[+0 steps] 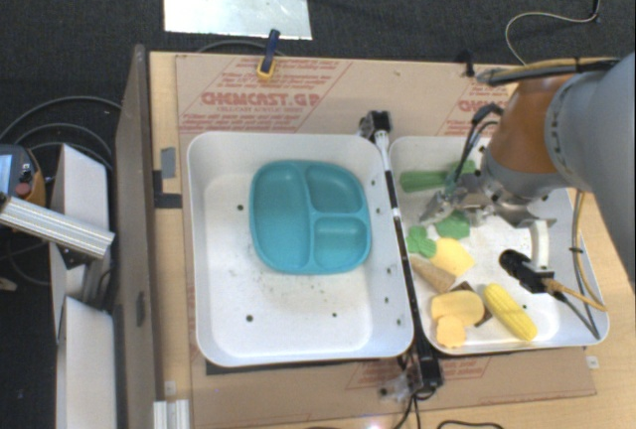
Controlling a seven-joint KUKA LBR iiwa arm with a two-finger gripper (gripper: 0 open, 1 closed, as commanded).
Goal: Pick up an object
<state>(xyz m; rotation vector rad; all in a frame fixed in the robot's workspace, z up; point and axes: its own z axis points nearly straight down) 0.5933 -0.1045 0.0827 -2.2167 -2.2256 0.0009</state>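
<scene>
On the bench, two white bins sit side by side: the left bin [224, 318] carries a teal divided plate [309, 217], the right bin [586, 333] a scatter of toy food. Over that right bin looms the grey arm [586, 134], orange band showing, reaching down toward the far-left part of the heap. Its gripper [455, 204] sits low among the pieces, just by a long green piece [427, 181] and directly above smaller green bits [422, 243] — whether it is clenched or released, I cannot tell. Nearer the front lie yellow slices [455, 303] and a corn cob [510, 311], well clear of the tool. This looks like the descent-and-grasp step: nothing is visibly caught yet. Next up, I'd say, comes closing on a green piece, then a straight lift without snagging the neighbours.
</scene>
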